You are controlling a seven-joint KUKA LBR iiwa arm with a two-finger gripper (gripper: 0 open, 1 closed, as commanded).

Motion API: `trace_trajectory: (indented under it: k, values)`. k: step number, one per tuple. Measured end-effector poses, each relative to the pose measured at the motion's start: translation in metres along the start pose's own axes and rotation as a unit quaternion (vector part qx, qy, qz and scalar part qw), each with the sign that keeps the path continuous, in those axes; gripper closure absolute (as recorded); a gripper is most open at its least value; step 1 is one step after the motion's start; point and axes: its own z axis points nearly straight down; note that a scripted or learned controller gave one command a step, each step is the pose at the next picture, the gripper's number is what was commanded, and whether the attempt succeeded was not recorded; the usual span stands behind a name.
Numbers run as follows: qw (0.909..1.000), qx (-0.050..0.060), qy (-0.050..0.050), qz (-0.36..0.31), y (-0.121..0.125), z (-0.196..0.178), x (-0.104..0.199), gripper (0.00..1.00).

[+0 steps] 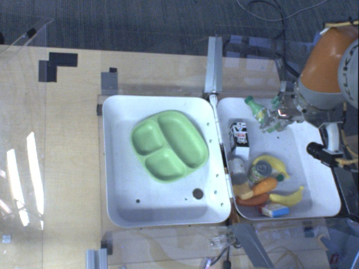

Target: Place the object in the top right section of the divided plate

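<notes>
Small box [275, 210] by bananas at right bin's [325, 167] near edge, green divided plate [168, 144] lying diagonally, tool [279, 115] grip state unclear.

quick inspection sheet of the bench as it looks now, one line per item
surface: pale wooden bench bearing two white bins, left bin and right bin, side by side
job's things: green divided plate lies in the left bin, nothing in its sections
clutter: right bin holds a small carton, a can, two bananas, a carrot, a green item at the far end
grippers: hand over the far part of the right bin; finger state unclear
cables: a loop of cable on the floor beyond the bench
surroundings: dark carpet; clear panel at the left
</notes>
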Motion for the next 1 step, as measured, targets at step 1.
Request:
trace_trajectory:
  k: [1]
  values:
    - [0.9995, 0.0, 0.0, 0.031, 0.0187, -0.0531, 0.0644, 1.0]
